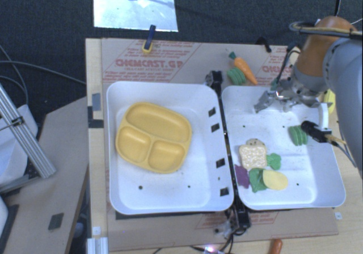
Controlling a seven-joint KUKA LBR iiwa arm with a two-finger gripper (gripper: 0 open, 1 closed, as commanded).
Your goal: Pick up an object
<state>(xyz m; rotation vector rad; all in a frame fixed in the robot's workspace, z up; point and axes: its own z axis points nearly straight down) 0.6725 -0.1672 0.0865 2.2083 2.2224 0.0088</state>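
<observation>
On the desk (170, 57) sit two white bins side by side. Inside the left bin (164, 190) lies a yellow tray (154, 136) with three sections. Over the right bin (323, 187), near its top right corner, hangs the claw (276, 98) on the grey arm (340, 60). I cannot tell how the claw is set, because its metal parts blur together. No toy can be seen in it.

Low in the right bin sits a small pile of toy food. A pale cracker (253, 153) is on top, touching a green piece (273, 161) beside it. Just below them are a purple piece (242, 176), another green piece (257, 180) and a yellow round piece (275, 180), all close together. A green toy (297, 134) lies alone by the right side, next to a black part of the arm.

Outside the bins, at the top, a toy carrot (244, 66) rests on the desk beside a green toy (236, 76).
</observation>
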